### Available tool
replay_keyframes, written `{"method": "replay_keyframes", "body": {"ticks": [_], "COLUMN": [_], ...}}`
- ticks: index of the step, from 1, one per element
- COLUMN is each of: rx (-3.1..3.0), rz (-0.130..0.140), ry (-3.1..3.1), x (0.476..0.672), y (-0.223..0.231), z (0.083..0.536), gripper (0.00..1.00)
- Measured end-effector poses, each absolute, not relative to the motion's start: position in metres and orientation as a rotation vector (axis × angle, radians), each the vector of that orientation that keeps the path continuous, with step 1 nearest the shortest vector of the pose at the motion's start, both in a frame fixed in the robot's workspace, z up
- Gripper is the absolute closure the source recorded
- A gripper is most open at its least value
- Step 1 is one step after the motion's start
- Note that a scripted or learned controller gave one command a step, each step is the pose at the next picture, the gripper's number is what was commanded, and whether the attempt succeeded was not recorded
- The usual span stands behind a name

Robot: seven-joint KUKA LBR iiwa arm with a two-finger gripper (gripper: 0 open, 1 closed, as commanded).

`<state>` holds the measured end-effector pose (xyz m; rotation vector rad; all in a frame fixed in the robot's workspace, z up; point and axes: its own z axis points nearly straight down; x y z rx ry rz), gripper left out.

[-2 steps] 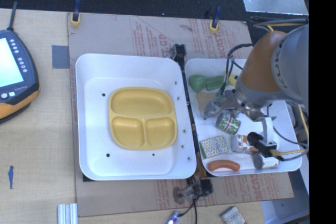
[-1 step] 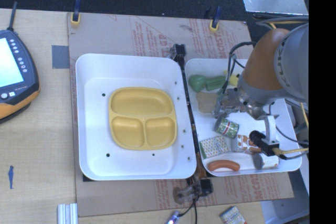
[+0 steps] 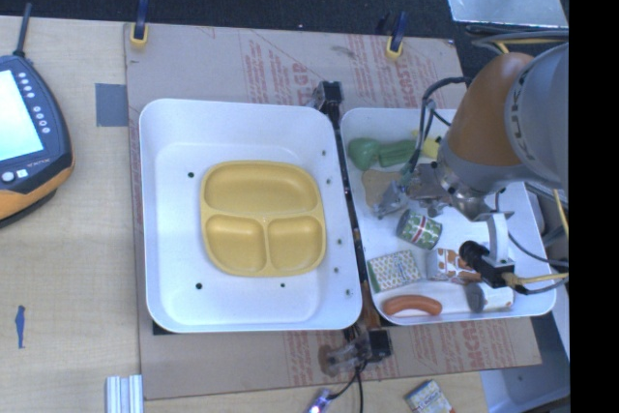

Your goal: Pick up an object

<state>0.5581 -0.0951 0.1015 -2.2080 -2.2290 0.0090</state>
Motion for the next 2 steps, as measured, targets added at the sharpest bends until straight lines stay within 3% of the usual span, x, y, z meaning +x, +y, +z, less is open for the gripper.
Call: {"method": "replay_keyframes", "body": {"ticks": [1,2], "rx": [-2.206,-2.206], "rz": [0.010,0.010], "ry": [-2.229,-2.229], "x": [0.5582,0.5581], "y": [-0.0960,-0.0959], "z": [0.1114,0.1114], "gripper": [1.00,0.00]}}
